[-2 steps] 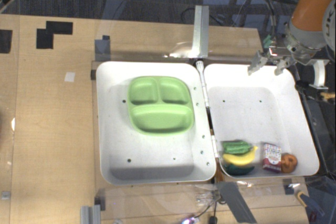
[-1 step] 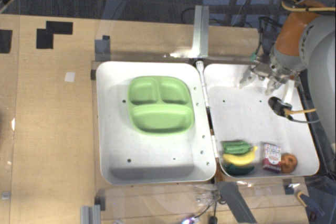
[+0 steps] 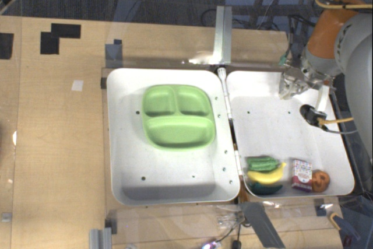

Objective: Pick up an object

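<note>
In the right bin (image 3: 274, 125), several small objects lie along the near edge. A yellow banana (image 3: 266, 175) sits between a green item (image 3: 263, 163) and a dark item (image 3: 267, 188). To their right are a small white and purple carton (image 3: 302, 174) and a brown-orange round thing (image 3: 320, 180). My gripper (image 3: 290, 88) hangs over the far right corner of this bin, well away from those objects and with nothing seen in it.
The left bin (image 3: 125, 143) holds a green divided plate (image 3: 176, 115). A raised rim (image 3: 228, 119) separates the two bins. The arm, with its orange band (image 3: 329, 23), comes in from the upper right. Bare bin floor lies between the gripper and the objects.
</note>
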Controlling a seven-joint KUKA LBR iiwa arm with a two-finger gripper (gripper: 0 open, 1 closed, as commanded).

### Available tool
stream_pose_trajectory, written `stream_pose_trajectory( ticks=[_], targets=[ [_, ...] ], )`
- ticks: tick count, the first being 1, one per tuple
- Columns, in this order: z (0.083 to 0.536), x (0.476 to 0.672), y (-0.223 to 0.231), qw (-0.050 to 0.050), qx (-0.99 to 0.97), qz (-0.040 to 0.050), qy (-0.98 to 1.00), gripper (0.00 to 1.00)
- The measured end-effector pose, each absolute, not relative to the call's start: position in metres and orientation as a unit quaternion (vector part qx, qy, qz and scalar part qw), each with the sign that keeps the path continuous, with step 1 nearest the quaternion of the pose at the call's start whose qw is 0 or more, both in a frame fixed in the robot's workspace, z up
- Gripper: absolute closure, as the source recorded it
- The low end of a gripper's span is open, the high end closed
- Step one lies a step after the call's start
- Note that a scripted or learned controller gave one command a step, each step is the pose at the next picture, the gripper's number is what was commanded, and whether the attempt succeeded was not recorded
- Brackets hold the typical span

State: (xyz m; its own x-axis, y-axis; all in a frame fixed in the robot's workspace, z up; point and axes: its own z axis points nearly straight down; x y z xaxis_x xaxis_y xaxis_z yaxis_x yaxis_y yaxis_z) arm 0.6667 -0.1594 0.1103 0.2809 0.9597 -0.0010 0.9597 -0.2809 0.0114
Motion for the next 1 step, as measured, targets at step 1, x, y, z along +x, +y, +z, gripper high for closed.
stream_pose_trajectory(
  ticks=[1],
  targets=[
    [0.1102,0.6667,-0.1591,0.005,0.800,0.0030,0.600,0.00]
  ],
)
